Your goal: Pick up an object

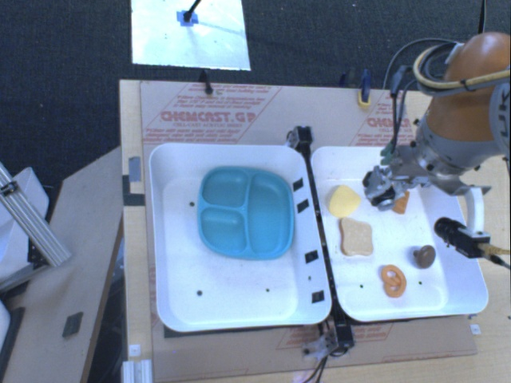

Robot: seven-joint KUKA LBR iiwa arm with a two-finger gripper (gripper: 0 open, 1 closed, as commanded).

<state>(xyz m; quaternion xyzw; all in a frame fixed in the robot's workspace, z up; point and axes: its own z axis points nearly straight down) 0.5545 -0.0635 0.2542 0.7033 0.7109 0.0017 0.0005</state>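
Orange piece just beside gripper in right bin, not yet lifted; grip state unclear.

Floor: dark speckled carpet is seen around the table.
Table: a pale wood top is covered by a printed protective sheet.
Panel: a shiny square plate is laid on the carpet.
Left edge: an aluminium rail is seen.

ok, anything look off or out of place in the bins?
Nothing stands out. The blue divided plate lies flat in the left bin. In the right bin, the yellow piece, bread slice, pretzel and brown lump lie apart, none spilled. The gripper is over that bin, beside an orange piece.
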